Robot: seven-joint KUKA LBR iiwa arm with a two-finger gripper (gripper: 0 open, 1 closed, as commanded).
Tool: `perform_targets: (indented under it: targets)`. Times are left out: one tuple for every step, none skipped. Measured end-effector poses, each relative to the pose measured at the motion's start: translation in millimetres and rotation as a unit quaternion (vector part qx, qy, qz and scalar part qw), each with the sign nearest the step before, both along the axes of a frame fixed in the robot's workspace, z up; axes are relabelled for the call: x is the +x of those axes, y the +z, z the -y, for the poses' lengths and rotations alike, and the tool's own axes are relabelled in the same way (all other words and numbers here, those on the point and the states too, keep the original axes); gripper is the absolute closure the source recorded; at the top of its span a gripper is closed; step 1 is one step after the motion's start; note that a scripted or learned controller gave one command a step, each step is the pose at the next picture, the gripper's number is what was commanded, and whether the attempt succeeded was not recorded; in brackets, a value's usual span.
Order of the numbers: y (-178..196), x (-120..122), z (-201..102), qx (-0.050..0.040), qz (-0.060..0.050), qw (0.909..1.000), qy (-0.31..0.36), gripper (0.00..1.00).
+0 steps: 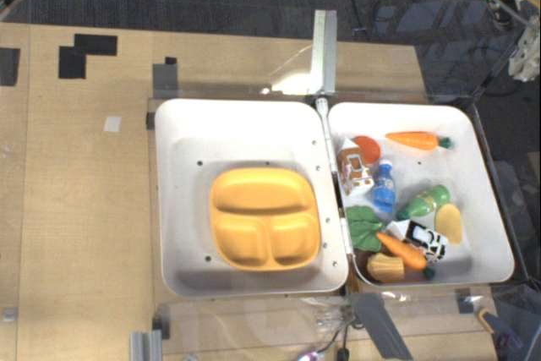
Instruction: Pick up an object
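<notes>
**Pick not yet begun: every object lies in its bin**

Pale wooden desk (76,224) seen from above, with dark carpet and a loose cable beyond its far edge. Two shallow white bins sit side by side on it.

The left bin (173,182) holds a yellow divided tray (264,216), lying flat near its middle.

The right bin (478,254) holds a cluster of small toys:
- a carrot (414,139) near the far wall
- a red ball (366,146) touching a small carton (355,168)
- a blue bottle (385,187) just beside the carton
- a green leafy piece (362,224)
- a green fruit (427,201) beside a yellow lemon (449,222)
- a black-and-white toy car (428,239)
- a second carrot (402,248) lying over a tan block (385,268)

As far as can be judged, nothing of the task is done. Every object rests on a bin floor; none is lifted or held. Choosing a target, coming down on it, closing and lifting are all left.

Whether the end effector is open or closed cannot be told, nor can the arm's pose. The arm enters from the right, so the toy-filled bin is probably the one closer to the end effector, with the tray bin beyond it. The first carrot lies apart from the others and looks the easiest to take.
</notes>
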State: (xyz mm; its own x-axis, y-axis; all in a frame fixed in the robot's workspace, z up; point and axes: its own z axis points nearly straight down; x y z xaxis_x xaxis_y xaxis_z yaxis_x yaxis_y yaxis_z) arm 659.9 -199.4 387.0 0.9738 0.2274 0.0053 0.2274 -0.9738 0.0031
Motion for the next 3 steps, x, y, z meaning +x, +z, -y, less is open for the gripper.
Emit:
perform_targets:
  targets:
    - [-9.1, 2.0, 4.2, 0.0011, -0.002, 1.0000, -0.008, 1.00]
    - [-4.8, -0.4, 4.4, 0.0012, -0.001, 0.9999, -0.010, 1.00]
    - [5.1, 1.6, 2.5, 0.0017, -0.001, 1.0000, -0.006, 1.00]
